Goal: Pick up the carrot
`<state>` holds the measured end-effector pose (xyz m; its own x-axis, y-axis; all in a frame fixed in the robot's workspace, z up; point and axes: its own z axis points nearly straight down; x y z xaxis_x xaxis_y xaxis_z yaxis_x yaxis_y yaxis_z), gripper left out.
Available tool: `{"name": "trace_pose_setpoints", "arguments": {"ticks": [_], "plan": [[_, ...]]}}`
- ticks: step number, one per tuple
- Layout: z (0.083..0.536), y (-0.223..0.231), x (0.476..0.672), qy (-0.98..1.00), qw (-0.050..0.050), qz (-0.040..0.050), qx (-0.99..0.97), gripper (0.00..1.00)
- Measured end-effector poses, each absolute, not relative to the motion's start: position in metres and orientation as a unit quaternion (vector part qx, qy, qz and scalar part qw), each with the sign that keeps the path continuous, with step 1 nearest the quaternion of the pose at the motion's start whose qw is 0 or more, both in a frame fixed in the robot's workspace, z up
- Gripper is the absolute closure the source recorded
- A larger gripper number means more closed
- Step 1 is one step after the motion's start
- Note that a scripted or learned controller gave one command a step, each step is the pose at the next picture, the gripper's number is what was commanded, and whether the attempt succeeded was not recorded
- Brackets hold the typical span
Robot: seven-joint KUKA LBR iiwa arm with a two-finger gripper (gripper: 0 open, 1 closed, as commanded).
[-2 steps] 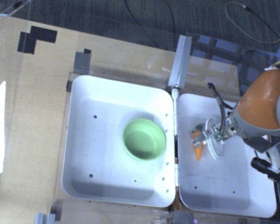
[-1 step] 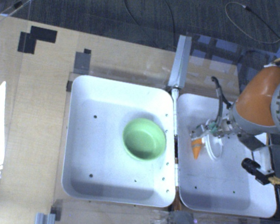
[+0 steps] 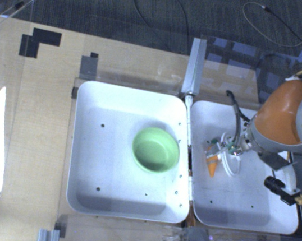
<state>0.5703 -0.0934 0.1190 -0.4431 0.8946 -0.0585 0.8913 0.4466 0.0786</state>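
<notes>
A grey-and-orange KUKA arm [image 3: 287,119] reaches from the right into the right-hand white bin [image 3: 249,215], its gripper [image 3: 227,149] low over the carrot [image 3: 211,165], which lies on the bin floor near the left wall; whether the jaws stand apart or together cannot be made out, and nothing shows the carrot between them. By this view the approach looks done, while the grasp and the lift are still to come; a green bowl [image 3: 156,149] sits in the left bin [image 3: 95,187], apart from the work.
</notes>
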Motion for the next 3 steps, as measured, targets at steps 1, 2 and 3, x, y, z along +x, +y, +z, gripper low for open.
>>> {"name": "trace_pose_setpoints", "arguments": {"ticks": [1,2,3], "plan": [[0.119,-0.098,0.552,0.875,0.048,0.0171,0.482,0.0],[0.118,-0.097,0.563,0.87,0.038,0.0139,0.491,0.0],[0.11,-0.094,0.571,0.8,0.029,0.0156,0.599,0.0]]}}
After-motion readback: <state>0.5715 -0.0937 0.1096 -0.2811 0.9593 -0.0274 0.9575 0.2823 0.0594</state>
